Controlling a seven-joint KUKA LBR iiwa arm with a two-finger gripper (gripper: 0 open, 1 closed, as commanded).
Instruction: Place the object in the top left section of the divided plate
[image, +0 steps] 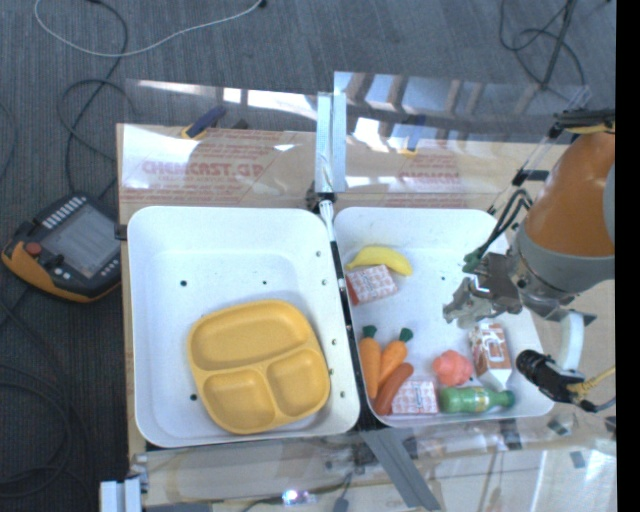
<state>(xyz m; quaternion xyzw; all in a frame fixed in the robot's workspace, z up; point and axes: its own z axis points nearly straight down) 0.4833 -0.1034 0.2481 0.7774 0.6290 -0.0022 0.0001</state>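
While well apart, plate (258, 340) and pincer (468, 303)

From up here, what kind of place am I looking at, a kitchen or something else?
Probably a robotics lab rather than a kitchen. A grey and orange robot arm reaches over two white bins, the food looks like toys, such as a banana, and a handheld controller lies on the carpet.

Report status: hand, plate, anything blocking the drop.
Hand over right bin, above the toy food; grip state unclear. Divided plate in left bin, nothing on it.
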